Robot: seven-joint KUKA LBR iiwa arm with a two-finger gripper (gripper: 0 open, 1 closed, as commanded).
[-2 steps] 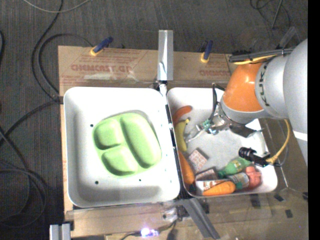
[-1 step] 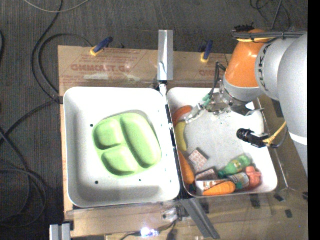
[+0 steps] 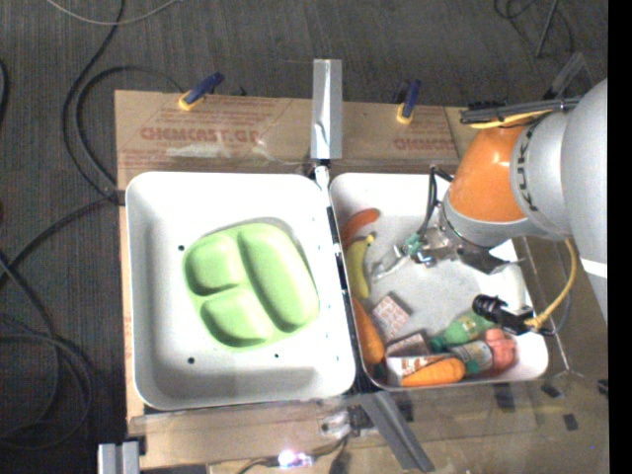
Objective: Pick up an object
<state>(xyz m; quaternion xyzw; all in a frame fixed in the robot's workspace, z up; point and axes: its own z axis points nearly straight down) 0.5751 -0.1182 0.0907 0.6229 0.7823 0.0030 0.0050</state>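
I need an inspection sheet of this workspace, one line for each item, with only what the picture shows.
Surface: cardboard-covered bench bearing left bin and right bin.
Job's things: right bin holds banana, carrots, green bottle, small packets.
Clutter: green divided tray in left bin.
Grippers: gripper low over right bin, near banana.
Cables: yellow cable by arm; dark cables on floor.
Surroundings: clamps on bench's far edge; carpet.
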